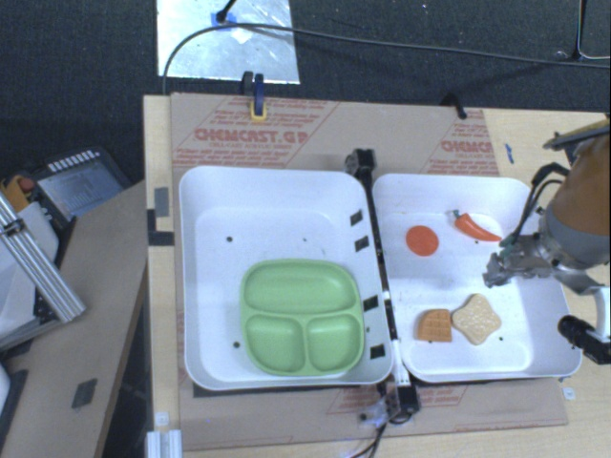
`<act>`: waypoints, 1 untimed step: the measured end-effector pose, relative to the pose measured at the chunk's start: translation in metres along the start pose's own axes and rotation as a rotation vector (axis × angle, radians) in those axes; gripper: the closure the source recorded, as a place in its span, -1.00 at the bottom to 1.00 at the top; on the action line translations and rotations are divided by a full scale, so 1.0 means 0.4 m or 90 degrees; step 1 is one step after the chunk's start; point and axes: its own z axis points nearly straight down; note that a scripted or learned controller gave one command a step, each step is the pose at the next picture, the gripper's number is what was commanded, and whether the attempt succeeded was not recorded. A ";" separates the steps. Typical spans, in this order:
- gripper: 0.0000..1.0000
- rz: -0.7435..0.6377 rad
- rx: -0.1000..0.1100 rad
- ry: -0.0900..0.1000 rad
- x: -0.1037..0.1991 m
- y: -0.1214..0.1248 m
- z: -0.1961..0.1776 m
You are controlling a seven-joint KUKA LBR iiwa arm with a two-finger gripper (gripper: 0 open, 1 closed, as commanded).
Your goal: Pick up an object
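Note:
In the right bin (449, 356) lie a round orange-red disc (422, 240), an orange carrot-shaped piece (474, 225) near the back, a brown square cracker (434, 326) and a pale star-shaped cookie (475, 319). My gripper (496, 273) hangs at the bin's right side, just above and right of the cookie and below the carrot piece. It is dark and small in the view, and nothing shows between its tips.
The left bin (205, 256) holds a green three-compartment tray (301, 313). A black divider strip (375, 265) runs between the two bins. Cardboard lies under both. A cable (410, 46) crosses the dark floor behind, and a side table (57, 256) stands at the left.

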 end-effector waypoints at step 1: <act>1.00 -0.001 0.000 0.000 0.020 -0.007 -0.127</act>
